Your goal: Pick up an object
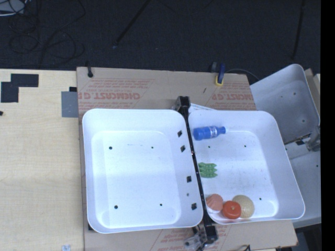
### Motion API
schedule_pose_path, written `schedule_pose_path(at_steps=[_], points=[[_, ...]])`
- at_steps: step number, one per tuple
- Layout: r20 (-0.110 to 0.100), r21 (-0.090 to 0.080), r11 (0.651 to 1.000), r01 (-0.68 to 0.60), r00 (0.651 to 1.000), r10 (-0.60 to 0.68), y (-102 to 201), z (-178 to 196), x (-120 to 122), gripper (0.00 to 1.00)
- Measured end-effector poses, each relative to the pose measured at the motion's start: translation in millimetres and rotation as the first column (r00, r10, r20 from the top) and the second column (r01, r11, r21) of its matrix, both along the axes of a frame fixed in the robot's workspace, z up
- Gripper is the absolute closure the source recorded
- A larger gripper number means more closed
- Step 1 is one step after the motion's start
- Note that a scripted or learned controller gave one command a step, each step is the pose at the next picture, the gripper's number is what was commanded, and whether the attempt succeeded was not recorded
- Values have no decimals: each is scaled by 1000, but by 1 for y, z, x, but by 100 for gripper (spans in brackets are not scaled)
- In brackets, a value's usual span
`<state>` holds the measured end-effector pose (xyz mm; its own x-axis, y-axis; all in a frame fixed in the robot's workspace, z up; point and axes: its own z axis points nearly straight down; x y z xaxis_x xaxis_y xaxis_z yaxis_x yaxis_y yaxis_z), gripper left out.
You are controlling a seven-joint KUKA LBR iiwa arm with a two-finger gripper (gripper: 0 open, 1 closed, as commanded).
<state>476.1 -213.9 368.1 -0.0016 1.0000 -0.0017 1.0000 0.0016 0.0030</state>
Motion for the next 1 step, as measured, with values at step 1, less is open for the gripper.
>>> schedule_pose_path(at_steps=[1], points=[[-15,7,1000,2,1000,-2,2,-139,-2,100]])
